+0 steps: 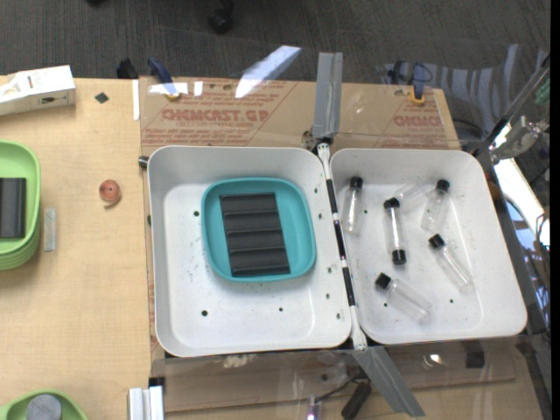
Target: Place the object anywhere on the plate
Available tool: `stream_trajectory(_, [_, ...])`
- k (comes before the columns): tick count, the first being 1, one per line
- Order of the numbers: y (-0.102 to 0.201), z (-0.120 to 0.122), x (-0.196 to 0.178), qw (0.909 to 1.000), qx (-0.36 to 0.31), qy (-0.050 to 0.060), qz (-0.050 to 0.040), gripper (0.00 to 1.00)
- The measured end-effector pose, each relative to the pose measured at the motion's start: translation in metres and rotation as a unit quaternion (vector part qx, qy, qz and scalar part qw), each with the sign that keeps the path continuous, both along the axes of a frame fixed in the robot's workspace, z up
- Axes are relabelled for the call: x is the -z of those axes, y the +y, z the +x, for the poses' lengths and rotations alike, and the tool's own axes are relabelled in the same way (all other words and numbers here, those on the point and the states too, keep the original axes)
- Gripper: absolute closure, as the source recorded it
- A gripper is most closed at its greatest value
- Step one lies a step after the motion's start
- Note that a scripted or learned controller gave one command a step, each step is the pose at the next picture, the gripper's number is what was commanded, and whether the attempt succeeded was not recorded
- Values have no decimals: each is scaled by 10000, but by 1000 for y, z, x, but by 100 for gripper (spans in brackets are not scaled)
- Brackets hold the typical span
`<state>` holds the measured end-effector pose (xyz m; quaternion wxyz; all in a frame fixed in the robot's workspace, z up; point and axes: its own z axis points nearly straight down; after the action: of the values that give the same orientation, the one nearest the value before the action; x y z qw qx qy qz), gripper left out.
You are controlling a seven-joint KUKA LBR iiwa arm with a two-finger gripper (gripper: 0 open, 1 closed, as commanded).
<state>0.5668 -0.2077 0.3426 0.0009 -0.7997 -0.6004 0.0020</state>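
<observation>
Underneath, tan wooden bench (79, 322) against grey carpet (376, 11).

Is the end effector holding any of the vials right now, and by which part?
Cannot be told. Five clear vials lie loose in the right bin; the teal plate carries a black insert.

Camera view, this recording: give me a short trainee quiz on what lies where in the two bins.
1. True or false: the clear vials lie on the teal plate.
2. Which bin holds the plate, by the view's sides? A. the left bin B. the right bin C. neither
3. Fill in: the vials' caps are ____ in colour.

Key: 1. False, they lie loose on the floor of the right bin. 2. A. 3. Black.
</observation>
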Motion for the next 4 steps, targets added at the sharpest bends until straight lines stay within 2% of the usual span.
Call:
stream_trajectory(1, [-6, 40, -46, 9994, 347, 1, -3, 0])
stream_trajectory(2, [-2, 93, -85, 9985, 540, 4, -1, 0])
stream_trajectory(4, [-2, 93, -95, 9925, 1223, 11, -2, 0])
